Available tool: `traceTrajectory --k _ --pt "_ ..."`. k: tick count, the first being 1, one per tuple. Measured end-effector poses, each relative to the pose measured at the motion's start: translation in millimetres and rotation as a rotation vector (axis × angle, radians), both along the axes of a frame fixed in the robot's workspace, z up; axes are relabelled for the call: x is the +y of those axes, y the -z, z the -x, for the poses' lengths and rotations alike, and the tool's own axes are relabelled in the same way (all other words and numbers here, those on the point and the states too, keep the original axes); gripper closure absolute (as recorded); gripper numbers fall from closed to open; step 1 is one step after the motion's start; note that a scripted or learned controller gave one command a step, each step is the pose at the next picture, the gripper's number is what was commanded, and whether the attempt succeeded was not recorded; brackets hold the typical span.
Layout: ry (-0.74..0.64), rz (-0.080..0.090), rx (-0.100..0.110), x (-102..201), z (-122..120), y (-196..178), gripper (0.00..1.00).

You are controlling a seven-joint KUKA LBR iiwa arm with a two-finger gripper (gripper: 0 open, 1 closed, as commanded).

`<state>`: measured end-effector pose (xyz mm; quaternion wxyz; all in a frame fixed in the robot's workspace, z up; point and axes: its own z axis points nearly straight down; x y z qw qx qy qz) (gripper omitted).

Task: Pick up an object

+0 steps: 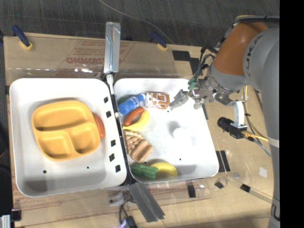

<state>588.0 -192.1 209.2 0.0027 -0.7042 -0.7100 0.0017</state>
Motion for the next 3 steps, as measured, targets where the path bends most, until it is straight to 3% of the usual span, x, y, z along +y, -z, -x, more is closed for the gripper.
traceTrajectory --k 1,2,3 --pt "-0.026 0.002 -0.005 -18 -16 -37 0.0" --pt "0.131 0.002 0.0 -20 34 -45 0.0" --pt "-0.026 -0.002 0.006 -11 81 82 0.0"
